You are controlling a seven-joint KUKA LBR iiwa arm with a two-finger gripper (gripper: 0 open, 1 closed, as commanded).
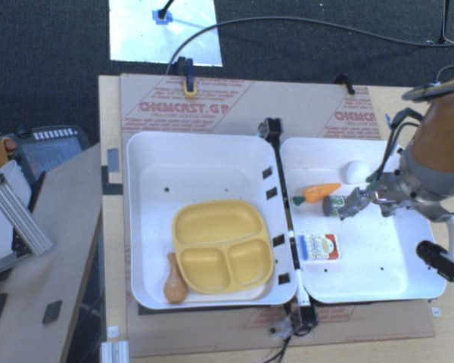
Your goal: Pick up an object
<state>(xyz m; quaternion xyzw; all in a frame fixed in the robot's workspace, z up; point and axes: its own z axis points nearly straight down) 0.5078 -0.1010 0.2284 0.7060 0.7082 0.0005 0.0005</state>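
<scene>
- Camera view puts our gripper low in the right bin, and whether it is spread or closed we cannot tell
- Just beside its tip lies a small dark-green object, touching or nearly so; nothing looks lifted yet
- Close by we see a carrot, a white ball and a small printed box
- Further out, the left bin holds a yellow divided plate and a wooden spoon
- We judge the pick as barely begun: grasping and raising remain
</scene>
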